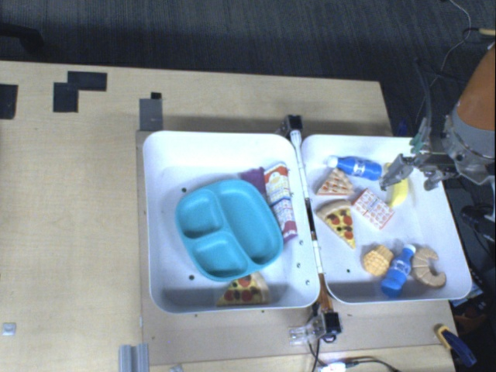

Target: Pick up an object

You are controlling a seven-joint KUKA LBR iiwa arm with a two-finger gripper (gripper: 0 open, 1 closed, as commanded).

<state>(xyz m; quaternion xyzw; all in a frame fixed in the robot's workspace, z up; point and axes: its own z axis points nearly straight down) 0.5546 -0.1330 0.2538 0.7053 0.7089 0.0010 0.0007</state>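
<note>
The fingers (415,169) are spread and grasp nothing, above the right bin (457,231) beside a yellow banana (399,193). The toys lie crowded, so closing may push the banana away

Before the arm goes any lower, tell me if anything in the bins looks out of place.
The blue divided tray in the left bin sits askew, resting on a pizza slice near the front wall. The right bin's toy food lies loosely scattered; nothing looks spilled or broken.
</note>
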